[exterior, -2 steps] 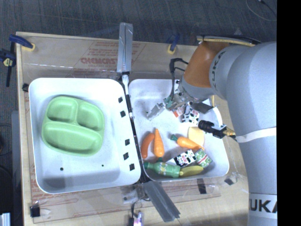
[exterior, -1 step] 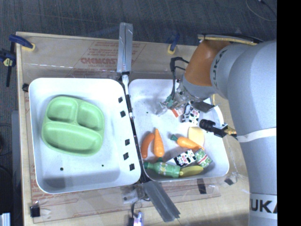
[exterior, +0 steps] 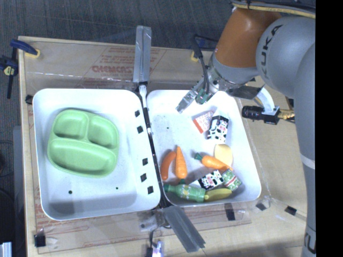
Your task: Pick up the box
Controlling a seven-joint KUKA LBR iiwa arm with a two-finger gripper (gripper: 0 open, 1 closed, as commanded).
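While the gripper (exterior: 188,101) hangs over the right bin's (exterior: 247,138) far-left part, holding nothing, I can't tell its finger state. Box (exterior: 204,121) lies flat just right of it, touching a cow-print carton (exterior: 218,128). Suggest centring over the box, approaching from the clear left side, avoiding the carton.

Arm (exterior: 284,42): partial "KU" lettering; bench (exterior: 112,63) print seemingly mirrored, unreadable.

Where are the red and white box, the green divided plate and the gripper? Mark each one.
red and white box (exterior: 203,121), camera view, middle of its top face.
green divided plate (exterior: 84,142), camera view, ridge between its compartments.
gripper (exterior: 185,101), camera view, at its fingertips.
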